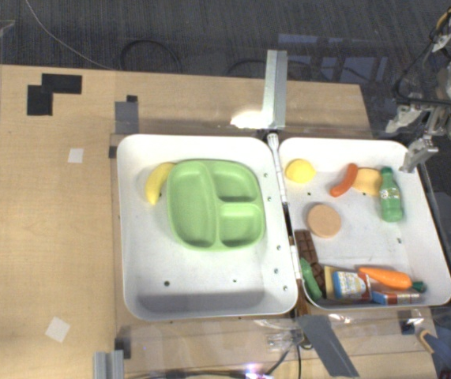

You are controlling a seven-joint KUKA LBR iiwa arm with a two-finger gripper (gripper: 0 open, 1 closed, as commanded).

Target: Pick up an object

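The gripper [426, 136] hung over the far right corner of the right bin [422, 235], just beyond the rim, and whether its jaws were released or clenched could not be told from this slant; nothing was seen between them.

The nearest likely target was the green bottle [390, 194], lying near the right wall with its cap towards the far rim and its long axis running roughly front to back. A descent there risked the fingers striking the bin wall, or the round bottle rolling aside if the jaws closed along its length rather than across it. Just beside it the yellow block [367, 181] and the red sausage [343, 180] touched each other, so a slightly offset grasp could nudge both and catch neither.

The clutter along the near wall, a carrot [385, 276] over a jar [347, 283], looked harder still. The lemon [300, 170] and the brown disc [325, 220] lay apart
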